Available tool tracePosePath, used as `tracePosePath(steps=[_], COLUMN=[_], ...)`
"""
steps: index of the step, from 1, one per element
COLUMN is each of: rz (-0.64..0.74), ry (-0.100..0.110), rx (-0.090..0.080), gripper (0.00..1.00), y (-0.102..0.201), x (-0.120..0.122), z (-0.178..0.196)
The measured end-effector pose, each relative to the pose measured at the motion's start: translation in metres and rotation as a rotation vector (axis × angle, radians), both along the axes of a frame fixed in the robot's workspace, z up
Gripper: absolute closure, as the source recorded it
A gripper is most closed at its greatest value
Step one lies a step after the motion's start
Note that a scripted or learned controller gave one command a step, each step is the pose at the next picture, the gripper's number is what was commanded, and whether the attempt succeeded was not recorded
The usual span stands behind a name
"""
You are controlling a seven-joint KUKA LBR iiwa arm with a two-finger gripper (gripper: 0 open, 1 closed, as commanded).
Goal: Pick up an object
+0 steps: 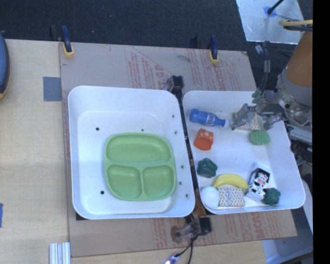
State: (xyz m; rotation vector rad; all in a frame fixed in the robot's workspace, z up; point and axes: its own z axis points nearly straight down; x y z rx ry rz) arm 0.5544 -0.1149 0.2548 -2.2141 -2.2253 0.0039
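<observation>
Overhead, wood bench (27, 158) w/ cardboard sheet (132, 65), two white bins (77, 147), dark floor (126, 7)

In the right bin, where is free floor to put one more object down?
Right bin: bare floor lies in the middle, between the orange block, the green round piece and the banana. The near edge is crowded, and the hand occupies the far right corner.

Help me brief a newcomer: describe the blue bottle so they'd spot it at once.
Look in the right bin, at its upper left part. The bottle lies on its side just above the orange block. It is the one blue thing there.
</observation>
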Motion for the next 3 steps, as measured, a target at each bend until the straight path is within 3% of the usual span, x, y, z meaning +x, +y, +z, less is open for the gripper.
tracePosePath(steps=[1, 2, 3], rz=[0.007, -0.004, 0.002], ry=[0.006, 0.011, 0.004], rx=[0.002, 0.000, 0.000], gripper=[0.00, 0.00, 0.00], y=[0.064, 0.005, 0.019], x=[0.041, 0.022, 0.099], z=[-0.067, -0.166, -0.163])
